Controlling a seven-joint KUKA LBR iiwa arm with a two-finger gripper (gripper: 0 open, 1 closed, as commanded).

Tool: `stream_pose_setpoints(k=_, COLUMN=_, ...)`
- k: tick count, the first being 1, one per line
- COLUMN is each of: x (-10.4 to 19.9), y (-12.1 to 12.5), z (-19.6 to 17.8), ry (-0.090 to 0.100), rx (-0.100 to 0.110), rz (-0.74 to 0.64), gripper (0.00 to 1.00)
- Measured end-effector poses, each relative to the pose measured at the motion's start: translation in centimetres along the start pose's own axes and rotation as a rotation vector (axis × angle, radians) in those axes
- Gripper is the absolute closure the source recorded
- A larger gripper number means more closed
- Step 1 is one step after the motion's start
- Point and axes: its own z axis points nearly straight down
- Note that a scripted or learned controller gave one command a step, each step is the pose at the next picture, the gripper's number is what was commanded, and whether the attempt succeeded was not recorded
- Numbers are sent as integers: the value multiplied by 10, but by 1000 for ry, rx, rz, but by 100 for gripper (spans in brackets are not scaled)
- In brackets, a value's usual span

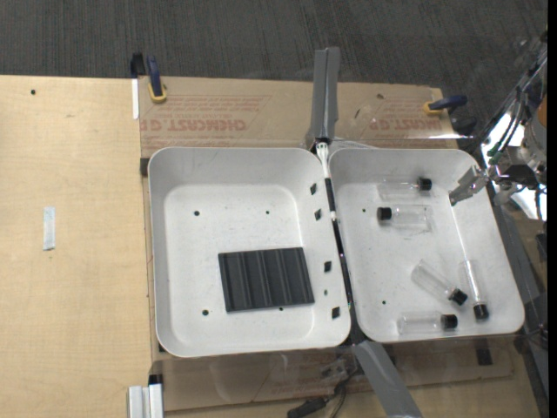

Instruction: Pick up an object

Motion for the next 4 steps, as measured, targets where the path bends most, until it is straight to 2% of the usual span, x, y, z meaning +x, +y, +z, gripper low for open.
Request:
stream_pose_setpoints(k=1, x=9, y=39, z=100, ry=-7, rx=-25, rz=-30, gripper=0)
stream_pose_setpoints(k=2, x=39, y=52, z=121, ry=-1, rx=-3, rz=-45, gripper=0)
stream_pose_setpoints(k=3, x=34, y=-3, z=122, ry=0, rx=-1, rz=-91, gripper=0)
stream_pose_setpoints(k=4, x=10, y=-45, z=122, ry=0, rx=-2, rz=-387, gripper=0)
